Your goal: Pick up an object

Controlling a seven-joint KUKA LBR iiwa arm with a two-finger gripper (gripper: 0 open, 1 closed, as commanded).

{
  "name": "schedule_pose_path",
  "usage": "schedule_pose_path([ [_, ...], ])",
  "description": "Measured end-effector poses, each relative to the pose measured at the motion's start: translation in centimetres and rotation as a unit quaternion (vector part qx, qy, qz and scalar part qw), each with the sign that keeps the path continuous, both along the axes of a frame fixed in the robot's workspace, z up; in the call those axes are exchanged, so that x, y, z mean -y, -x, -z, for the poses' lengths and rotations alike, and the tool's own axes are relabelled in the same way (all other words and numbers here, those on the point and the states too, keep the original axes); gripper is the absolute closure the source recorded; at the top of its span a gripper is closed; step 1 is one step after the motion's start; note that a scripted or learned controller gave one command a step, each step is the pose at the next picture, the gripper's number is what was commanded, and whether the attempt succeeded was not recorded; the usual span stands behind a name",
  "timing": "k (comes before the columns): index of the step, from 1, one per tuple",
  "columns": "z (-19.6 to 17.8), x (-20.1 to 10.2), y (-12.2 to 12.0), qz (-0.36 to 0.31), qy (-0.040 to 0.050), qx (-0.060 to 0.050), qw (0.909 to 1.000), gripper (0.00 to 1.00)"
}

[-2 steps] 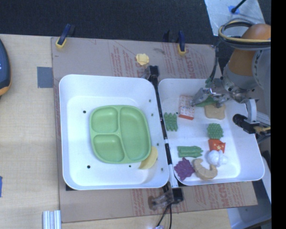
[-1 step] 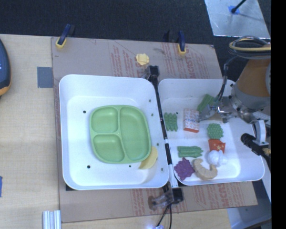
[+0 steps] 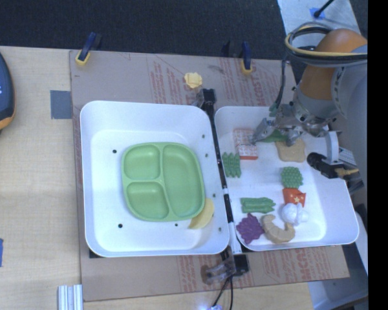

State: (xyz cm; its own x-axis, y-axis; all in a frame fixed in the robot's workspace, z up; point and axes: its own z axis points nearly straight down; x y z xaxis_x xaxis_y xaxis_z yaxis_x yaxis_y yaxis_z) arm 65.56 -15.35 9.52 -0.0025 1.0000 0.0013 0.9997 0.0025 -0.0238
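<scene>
- A wooden counter (image 3: pixel 32 192) under a cardboard sheet carried two white bins side by side, with dark floor behind.
- The left bin (image 3: pixel 103 237) held a green divided plate (image 3: pixel 163 181) and a yellow piece (image 3: pixel 203 216) at its lower right edge.
- The right bin (image 3: pixel 339 221) held the candidates: a tan slab (image 3: pixel 291 151), a red-and-white packet (image 3: pixel 247 150), green pieces (image 3: pixel 231 165), a purple cluster (image 3: pixel 249 228) and a tan curved piece (image 3: pixel 276 231).
- The claw (image 3: pixel 276 129) hung low over the right bin's upper part, just beside the tan slab; whether it was released or clenched could not be told, and nothing showed between its tips.
- Risk, as I judged it: the flat slab offered little to pinch, so the tips could slide off or shove it against the bin wall.
- The crowded lower toys could be nudged if the arm swung there.
</scene>
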Motion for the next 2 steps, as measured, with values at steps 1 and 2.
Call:
schedule_pose_path([
  [1,-3.3,6.2,5.9,0.003,0.0017,0.009,0.9999,0.0],
  [2,0.6,1.6,11.2,0.0,-0.0011,0.006,1.0,0.0],
])
